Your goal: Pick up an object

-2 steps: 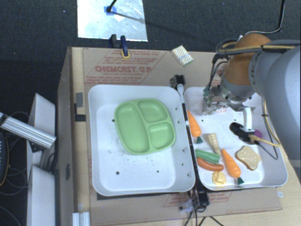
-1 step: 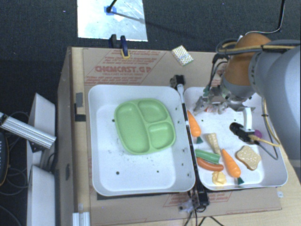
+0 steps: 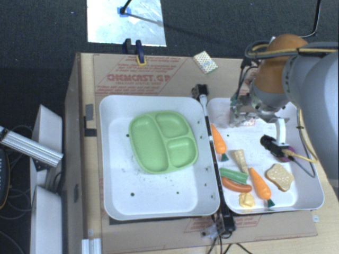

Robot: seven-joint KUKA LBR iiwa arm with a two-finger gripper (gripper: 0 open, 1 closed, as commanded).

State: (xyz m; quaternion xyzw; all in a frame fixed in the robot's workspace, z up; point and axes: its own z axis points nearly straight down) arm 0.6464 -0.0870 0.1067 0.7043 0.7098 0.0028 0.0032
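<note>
Right bin (image 3: 312, 194): gripper (image 3: 242, 118) at far-left corner, finger state cannot be told. Near edge: two carrots (image 3: 217, 139) (image 3: 259, 182), green bean (image 3: 233, 174), sausage (image 3: 236, 184), bread (image 3: 279, 177). Left bin (image 3: 114, 194): green divided plate (image 3: 162, 141).

The bins (image 3: 159, 205) looked like smooth white plastic with a slight sheen. The green tray (image 3: 163, 142) was matt plastic. The toy carrots (image 3: 259, 183) seemed glossy plastic. The board (image 3: 143, 75) beneath was matt brown cardboard, and the arm (image 3: 312, 83) smooth grey metal, perhaps painted.
</note>
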